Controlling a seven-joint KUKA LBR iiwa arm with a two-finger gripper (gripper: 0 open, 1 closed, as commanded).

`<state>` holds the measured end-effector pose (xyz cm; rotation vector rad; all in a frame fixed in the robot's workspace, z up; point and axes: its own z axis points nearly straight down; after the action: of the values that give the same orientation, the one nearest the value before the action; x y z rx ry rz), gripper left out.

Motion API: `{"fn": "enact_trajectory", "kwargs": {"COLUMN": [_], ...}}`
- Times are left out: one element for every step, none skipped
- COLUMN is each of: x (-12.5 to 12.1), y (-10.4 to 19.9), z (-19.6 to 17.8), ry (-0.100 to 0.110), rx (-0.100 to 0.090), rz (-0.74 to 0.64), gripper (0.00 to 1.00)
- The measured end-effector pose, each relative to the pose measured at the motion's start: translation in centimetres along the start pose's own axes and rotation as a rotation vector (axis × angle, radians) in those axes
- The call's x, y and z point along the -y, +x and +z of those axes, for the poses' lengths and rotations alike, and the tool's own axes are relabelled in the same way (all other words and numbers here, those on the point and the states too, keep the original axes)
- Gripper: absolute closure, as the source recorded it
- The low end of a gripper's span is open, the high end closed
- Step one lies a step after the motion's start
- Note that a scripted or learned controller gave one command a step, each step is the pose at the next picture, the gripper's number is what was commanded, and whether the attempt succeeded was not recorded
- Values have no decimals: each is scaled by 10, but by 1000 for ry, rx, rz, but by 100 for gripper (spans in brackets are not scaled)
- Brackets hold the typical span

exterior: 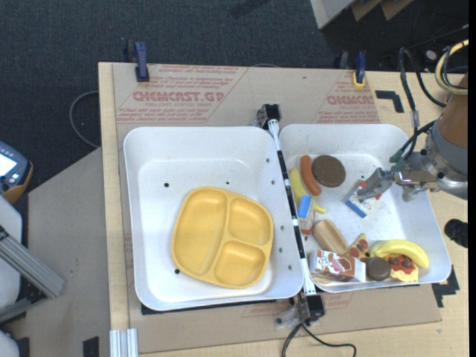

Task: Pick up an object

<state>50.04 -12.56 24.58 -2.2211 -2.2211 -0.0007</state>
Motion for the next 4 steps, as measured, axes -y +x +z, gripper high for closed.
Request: {"fn": "enact_trajectory", "kwargs": {"x": [-104,-169,-130,-132], "y": [-3,24,-9,-7], "z": [157,161,161,150], "ry": [1,-7,4,-1], "rx": [1,2,1,1], "rz": [-4,-5,3,0], "gripper": [0,0,0,100]}}
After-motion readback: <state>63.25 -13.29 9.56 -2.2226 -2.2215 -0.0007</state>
